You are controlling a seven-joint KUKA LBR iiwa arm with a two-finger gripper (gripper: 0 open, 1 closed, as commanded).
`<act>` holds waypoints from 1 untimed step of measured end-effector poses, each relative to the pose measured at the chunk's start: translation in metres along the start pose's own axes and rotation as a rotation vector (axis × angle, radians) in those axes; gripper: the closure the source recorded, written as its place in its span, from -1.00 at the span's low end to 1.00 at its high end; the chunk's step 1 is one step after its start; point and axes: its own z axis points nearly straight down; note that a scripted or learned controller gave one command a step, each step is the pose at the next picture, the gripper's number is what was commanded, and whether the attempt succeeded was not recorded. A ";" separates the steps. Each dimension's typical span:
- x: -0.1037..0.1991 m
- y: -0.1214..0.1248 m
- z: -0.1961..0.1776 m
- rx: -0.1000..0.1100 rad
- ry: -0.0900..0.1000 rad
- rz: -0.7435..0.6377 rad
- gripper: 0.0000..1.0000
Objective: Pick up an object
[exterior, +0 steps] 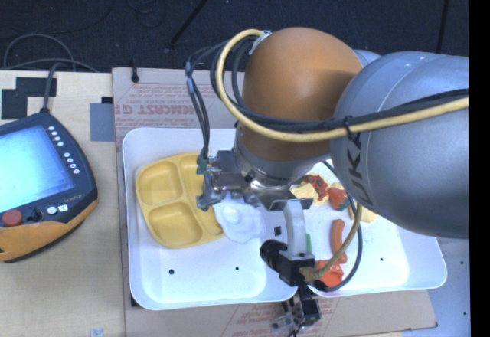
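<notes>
My gripper (228, 199) hangs under the big grey and orange wrist, over the inner side of the left bin (136, 259). The wrist hides most of it. Directly below it lies a white crumpled object (239, 225), beside a yellow divided tray (170, 204) in the left bin. Whether the gripper touches the white object cannot be made out. In the right bin (417, 270) I see a red-orange carrot-like piece (337, 233), a red and yellow cluster (315, 188) and an orange item (331, 274) near the front rim.
The arm body covers most of the right bin. A teach pendant (38, 175) with a lit screen lies on the bench to the left. Cardboard (161, 106) sits under the bins. Black cables run across the dark floor behind.
</notes>
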 end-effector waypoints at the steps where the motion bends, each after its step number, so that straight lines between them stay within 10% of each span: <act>1: 0.041 0.000 -0.160 -0.014 0.005 0.001 1.00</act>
